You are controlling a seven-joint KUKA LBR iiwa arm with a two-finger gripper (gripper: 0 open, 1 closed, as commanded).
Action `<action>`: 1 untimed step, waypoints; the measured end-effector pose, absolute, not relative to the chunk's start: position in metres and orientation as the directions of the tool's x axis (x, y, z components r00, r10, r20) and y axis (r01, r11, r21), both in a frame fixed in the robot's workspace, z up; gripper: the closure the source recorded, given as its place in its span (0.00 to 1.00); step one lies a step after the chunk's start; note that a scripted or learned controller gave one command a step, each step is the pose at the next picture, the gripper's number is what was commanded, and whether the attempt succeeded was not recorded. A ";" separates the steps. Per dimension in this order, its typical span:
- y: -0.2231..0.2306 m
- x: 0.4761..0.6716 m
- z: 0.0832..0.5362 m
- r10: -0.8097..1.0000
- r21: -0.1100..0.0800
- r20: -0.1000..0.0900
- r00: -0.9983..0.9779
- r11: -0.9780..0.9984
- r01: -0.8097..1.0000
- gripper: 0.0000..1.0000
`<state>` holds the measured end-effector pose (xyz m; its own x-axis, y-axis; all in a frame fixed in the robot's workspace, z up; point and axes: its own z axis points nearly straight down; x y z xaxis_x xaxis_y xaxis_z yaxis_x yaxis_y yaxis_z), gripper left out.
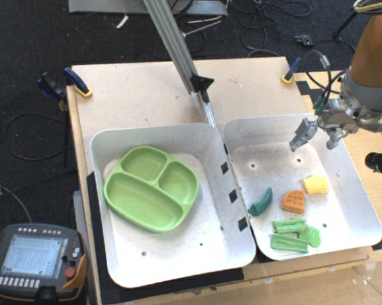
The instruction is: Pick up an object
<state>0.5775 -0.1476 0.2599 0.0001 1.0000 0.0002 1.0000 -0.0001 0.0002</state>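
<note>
In the right bin [352,167] lie a yellow block [316,185], an orange waffle piece [293,202], a dark green pepper-like piece [262,201] and two light green toy pieces [294,234]. My gripper [318,136] hangs above the bin's far right part, fingers spread apart and open, with nothing between them. It is up and slightly right of the yellow block, apart from every object.
The left bin [104,146] holds a light green divided plate [151,187]. A slanted metal pole [174,40] rises from the seam between the bins. A teach pendant [34,258] lies on the floor at the lower left. Cables run across the back.
</note>
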 end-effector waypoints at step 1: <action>-0.202 0.580 0.296 1.000 0.006 -0.005 0.004 -0.004 1.000 0.00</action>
